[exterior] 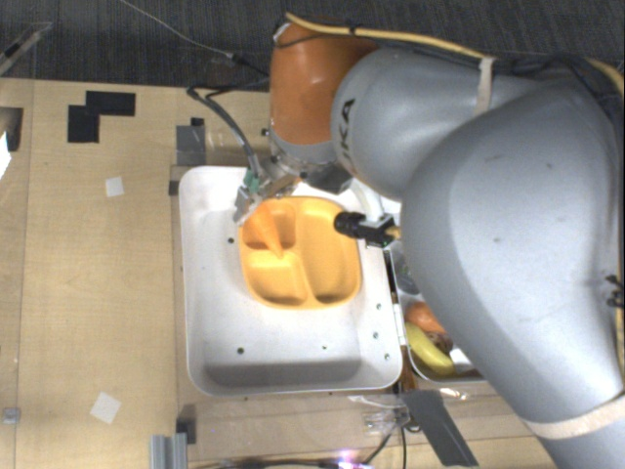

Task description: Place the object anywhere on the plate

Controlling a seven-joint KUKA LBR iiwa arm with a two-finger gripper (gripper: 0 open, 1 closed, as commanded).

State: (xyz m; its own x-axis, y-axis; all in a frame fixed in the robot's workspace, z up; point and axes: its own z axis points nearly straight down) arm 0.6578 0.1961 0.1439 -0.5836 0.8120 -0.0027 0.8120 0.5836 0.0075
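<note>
A: We're looking down on the desk, and the grey arm is reaching right across from the right, covering most of the right-hand bin.

B: Where's the pincer?

A: Low over the left bin, at the upper left corner of the divided yellow plate. It's just touching or barely above the plate's rim; I can't say which.

B: Carrying anything?

A: Honestly can't tell. The tip is small and blurred, and the wrist shades it. Whether it's wide, narrow or clamped on something, this angle doesn't give it.

B: So where's the object?

A: Nothing clearly lies in the plate's compartments. In the right bin there's a banana and something orange-red just above it, both peeking out under the arm. Which of them is the task's object, I can't say.

B: What step, then?

A: My read: it's at the placing end, over the plate. If it does carry something, the next move calls for releasing it inside the rim, then lifting straight up without nudging the plate.
</note>
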